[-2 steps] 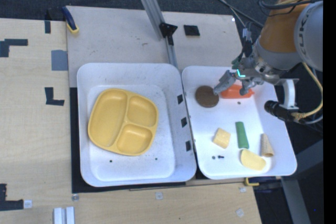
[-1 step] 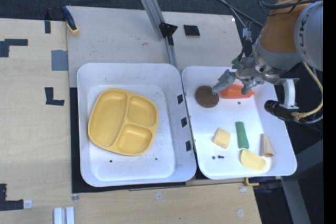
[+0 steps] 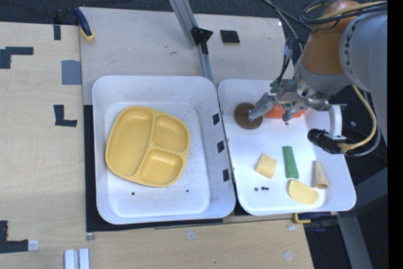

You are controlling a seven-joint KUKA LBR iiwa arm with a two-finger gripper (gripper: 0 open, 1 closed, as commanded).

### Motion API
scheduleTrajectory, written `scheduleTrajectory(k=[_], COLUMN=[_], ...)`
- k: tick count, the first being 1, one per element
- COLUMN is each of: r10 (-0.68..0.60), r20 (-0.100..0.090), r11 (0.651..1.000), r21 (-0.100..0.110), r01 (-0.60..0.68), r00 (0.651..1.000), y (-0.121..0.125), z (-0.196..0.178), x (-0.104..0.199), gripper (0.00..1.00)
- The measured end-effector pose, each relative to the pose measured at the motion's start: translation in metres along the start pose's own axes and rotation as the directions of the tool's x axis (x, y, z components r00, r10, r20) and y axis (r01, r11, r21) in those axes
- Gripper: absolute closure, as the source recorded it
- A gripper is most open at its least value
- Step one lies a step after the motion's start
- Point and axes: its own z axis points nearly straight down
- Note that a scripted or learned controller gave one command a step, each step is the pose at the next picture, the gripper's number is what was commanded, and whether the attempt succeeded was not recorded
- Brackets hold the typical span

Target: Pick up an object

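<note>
**Gripper low in the right bin, beside the brown disc**

The arm (image 3: pixel 352 41) comes in from the right and bends down over the far part of the right bin (image 3: pixel 340 198). Its gripper (image 3: pixel 275 109) is low there, with the metal fingers (image 3: pixel 258 111) pointing to the left. One finger tip is at the edge of a round brown disc (image 3: pixel 245 116), which lies near the left wall of this bin. Whether the tip touches the disc I cannot tell. Just under the gripper there is something orange-red (image 3: pixel 276 113); it is mostly covered, so I cannot say what it is, or if it is between the fingers. If the fingers are apart or together is also not clear from this angle.

The other things in the right bin are in its near half, well apart from the gripper. A pale yellow block (image 3: pixel 266 166) lies towards the left. A green stick (image 3: pixel 289 162) lies next to it, lengthwise. A tan cone-like piece (image 3: pixel 320 174) is close to the right wall. A yellow slice (image 3: pixel 303 192) is near the front wall, below the stick. Two small dark crumbs (image 3: pixel 261 188) lie in front of the block.

In the left bin (image 3: pixel 107 198) there is a yellow plate (image 3: pixel 147 145) with three compartments. It lies flat, a little to the left of the middle.

A black cable (image 3: pixel 327 138) hangs beside the wrist, over the right rim of the right bin.
</note>
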Motion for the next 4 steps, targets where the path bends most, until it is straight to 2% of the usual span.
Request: scheduleTrajectory(k=[1,2,3,4], r10=[0.0,-0.001,-0.001,-0.001], r20=[-0.001,0.001,0.003,-0.001], r11=[1.0,1.0,1.0,1.0], r21=[0.002,-0.006,-0.011,-0.008], r01=[0.0,0.001,0.001,0.001], r00=[1.0,1.0,1.0,1.0], y=[-0.005,-0.004,-0.003,-0.003], z=[0.059,0.079,0.067,0.022], x=[0.01,0.01,0.009,0.017], gripper=[0.0,0.0,1.0,1.0])
